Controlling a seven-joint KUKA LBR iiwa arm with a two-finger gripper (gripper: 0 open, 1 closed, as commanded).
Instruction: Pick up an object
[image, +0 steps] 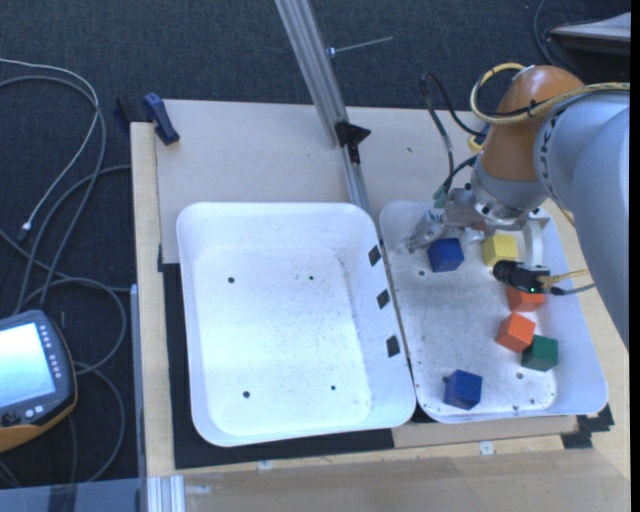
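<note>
Blue cube (445, 254) — upper part of the right bin (440, 330), near the bin's back-left corner, lying just under the arm's wrist. It sits at the jaws (440, 232), whose light metal parts show directly above and to the left of it; whether they are spread or closed, and whether the cube is between them, cannot be told from this angle.

Yellow cube (501, 247) — just right of the blue cube, partly covered by the wrist.

Orange cube (516, 331) — mid-right of the same bin, touching or just beside the green cube (542, 352) at its lower right. A second orange piece (524, 297) lies above them, partly hidden by a black fitting with a green light.

Second blue cube (462, 388) — near the front edge of the right bin, well apart from the others.

Left bin (280, 320) — white, speckled with dark flecks.

Arm (560, 130) — grey, with an orange band (520, 120), reaching in from the right over the back of the right bin.

Bench (250, 150) — pale board carrying both bins; a blue clamp (160, 116) at its back-left corner, a metal rail (320, 80) slanting across the back.
</note>
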